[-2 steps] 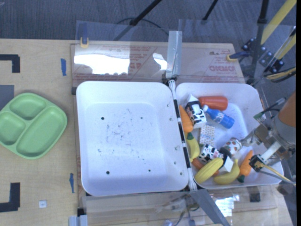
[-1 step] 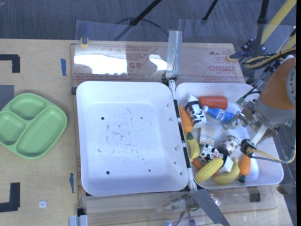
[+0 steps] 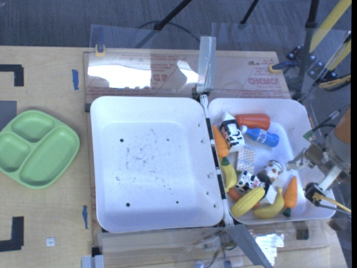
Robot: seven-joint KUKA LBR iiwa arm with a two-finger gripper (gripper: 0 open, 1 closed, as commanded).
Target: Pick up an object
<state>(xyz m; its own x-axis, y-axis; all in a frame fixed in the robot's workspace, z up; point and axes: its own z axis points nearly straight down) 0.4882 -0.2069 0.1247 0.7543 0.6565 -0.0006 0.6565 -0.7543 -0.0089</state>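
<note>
Progress on the pick stood at an early stage. No object had been lifted: the toys lay in the right bin (image 3: 298, 116), among them an orange bottle (image 3: 252, 120), a blue bottle (image 3: 262, 137), bananas (image 3: 257, 201) and a carrot (image 3: 290, 192). The left bin (image 3: 111, 205) held no toys. The claw (image 3: 313, 175) sat at the right bin's right rim, near the carrot, and appeared to hold nothing; its state could not be told at this angle. Descent, closure and lift remained outstanding. A green plate (image 3: 38, 148) lay on the worktop (image 3: 44, 216).
</note>
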